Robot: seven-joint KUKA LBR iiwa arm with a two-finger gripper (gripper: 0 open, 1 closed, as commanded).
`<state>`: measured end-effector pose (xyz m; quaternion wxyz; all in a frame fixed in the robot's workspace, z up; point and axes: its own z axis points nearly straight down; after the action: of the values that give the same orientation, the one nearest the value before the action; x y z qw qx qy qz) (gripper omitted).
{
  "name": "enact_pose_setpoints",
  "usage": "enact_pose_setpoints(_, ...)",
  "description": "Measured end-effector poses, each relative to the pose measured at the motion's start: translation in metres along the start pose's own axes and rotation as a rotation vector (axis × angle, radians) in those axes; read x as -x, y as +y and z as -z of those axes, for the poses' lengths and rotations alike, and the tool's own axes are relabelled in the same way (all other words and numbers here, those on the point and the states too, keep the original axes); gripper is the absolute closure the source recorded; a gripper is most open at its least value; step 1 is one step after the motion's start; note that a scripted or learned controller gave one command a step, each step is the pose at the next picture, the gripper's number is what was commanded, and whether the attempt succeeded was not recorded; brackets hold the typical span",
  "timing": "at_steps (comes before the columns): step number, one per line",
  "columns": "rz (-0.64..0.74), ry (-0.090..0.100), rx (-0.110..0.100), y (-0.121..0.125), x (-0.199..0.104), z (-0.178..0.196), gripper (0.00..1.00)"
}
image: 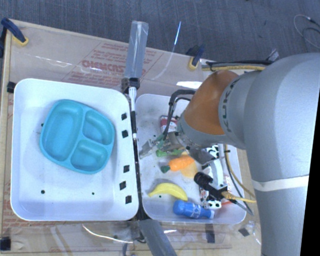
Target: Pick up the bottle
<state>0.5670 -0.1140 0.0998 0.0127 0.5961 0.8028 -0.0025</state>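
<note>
A blue bottle point(192, 209) lies on its side near the front wall of the right bin point(151, 109). My gripper point(164, 146) reaches down from the orange-banded wrist into the middle left of that bin, well behind the bottle and apart from it. Its tip sits among small green and grey items point(161, 152), and the wrist hides much of it. No object shows clearly between the fingers.
A yellow banana point(167, 190) lies just left of the bottle, with an orange piece point(181, 165) behind it and a black-and-white spotted item point(213, 204) to the right. A red-labelled item point(166, 121) sits further back. The left bin point(19, 194) holds a blue divided plate point(78, 136).
</note>
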Motion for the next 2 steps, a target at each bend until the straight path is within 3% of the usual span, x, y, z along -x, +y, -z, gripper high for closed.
enact_pose_setpoints(1,0.134,0.024,-0.011,-0.017,-0.019,0.057,0.0)
enact_pose_setpoints(2,0.378,0.008,0.014,-0.001,-0.003,0.037,0.0)
